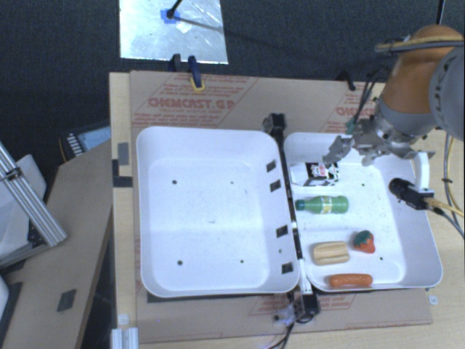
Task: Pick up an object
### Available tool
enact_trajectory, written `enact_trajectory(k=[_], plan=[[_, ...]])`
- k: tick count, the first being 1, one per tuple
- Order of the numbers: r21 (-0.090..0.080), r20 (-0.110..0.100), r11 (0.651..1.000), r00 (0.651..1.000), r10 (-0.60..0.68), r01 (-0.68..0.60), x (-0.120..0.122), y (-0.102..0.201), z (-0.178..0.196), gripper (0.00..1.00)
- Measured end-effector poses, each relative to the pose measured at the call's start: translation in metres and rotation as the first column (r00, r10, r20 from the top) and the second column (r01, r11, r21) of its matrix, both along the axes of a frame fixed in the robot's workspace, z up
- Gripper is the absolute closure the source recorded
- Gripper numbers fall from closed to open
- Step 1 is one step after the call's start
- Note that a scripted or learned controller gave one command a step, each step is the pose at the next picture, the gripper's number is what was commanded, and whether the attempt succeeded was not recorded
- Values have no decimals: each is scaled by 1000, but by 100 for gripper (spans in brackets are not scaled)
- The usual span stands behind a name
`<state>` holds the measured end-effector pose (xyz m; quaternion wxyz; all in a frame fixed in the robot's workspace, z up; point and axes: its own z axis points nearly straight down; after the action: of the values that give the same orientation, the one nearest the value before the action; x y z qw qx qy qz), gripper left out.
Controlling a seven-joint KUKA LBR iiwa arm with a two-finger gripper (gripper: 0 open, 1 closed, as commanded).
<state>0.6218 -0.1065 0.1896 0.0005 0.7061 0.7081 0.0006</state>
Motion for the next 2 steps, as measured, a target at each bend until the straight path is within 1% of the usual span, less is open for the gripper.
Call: enact_trajectory(k=[1, 2], plan=[[-1, 0, 1000, 1000, -6, 6, -70, -25, 41, 0], [1, -11, 1000, 1000, -8, 8, -140, -55, -37, 0]])
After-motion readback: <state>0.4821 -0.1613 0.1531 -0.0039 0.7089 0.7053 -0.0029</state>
